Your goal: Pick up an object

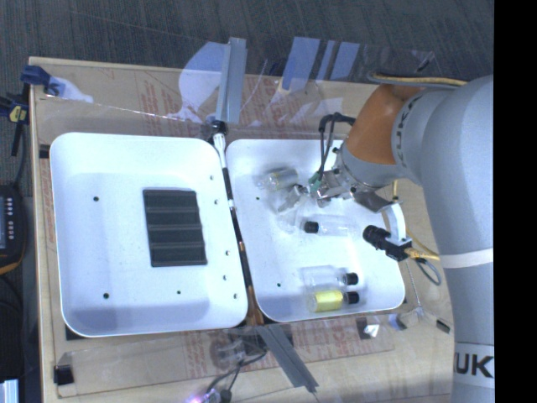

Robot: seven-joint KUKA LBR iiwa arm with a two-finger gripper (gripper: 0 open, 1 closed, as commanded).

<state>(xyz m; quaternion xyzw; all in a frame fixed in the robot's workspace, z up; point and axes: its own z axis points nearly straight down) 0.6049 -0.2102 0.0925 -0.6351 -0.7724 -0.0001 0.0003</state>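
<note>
Two capped vials [329, 288], one black block [174, 227]

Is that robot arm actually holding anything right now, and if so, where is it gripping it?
It cannot be told. The gripper is down in the right bin, beside some clear plastic items, but this view does not show anything between its fingers.

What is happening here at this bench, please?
A grey robot arm reaches in from the right over the right bin, and its gripper is low beside a crumpled clear item. Small bottles lie in the same bin, one of them a yellow bottle. The left bin holds a black ridged block. Nothing appears lifted yet.
</note>
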